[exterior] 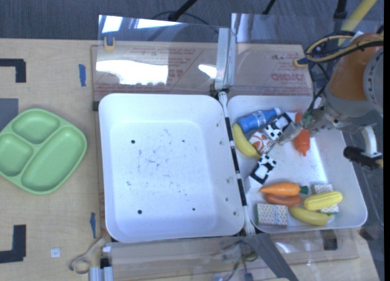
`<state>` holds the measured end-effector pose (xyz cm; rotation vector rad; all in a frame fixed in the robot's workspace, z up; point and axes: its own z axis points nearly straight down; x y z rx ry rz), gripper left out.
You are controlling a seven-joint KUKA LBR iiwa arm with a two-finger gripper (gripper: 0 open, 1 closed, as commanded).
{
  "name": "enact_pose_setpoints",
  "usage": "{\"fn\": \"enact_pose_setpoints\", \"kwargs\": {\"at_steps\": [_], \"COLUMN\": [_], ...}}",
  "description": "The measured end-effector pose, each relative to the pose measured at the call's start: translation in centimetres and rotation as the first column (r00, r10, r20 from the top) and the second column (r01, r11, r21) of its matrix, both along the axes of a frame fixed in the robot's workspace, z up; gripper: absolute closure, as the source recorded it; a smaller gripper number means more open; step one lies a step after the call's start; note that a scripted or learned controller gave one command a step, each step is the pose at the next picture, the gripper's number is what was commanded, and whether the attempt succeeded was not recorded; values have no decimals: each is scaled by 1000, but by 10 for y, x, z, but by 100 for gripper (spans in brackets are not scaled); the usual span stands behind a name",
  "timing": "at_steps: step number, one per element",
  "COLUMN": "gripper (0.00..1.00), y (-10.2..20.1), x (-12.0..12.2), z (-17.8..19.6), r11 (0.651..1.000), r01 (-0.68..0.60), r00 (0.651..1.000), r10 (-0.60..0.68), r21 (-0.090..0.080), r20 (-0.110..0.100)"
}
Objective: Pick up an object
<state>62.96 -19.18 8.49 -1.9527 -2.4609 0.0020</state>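
Gripper (291,133) over the right bin (347,179), among the toys.
It hangs near a blue bottle (257,119), a black-and-white toy (277,128) and an orange piece (303,143); I cannot tell its state. Lower down lie a carrot (281,188), corn (323,200) and a banana (309,215). A green plate (40,150) sits far left.

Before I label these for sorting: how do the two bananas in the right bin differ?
The upper banana lies against the bin's left wall, running top to bottom beside the blue bottle; the lower banana lies near the front edge, running sideways below the corn cob. The upper one is partly covered by neighbouring items. Both are yellow and curved.
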Motion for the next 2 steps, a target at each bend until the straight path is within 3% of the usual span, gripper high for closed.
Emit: {"fn": "enact_pose_setpoints", "kwargs": {"at_steps": [1,2], "gripper": [100,100], "y": [0,46], "x": [1,1], "z": [10,114], "r11": [1000,983], "r01": [-1,181], "r00": [1000,983], "r10": [1,-181], "r21": [-1,1], "r20": [1,-2]}}
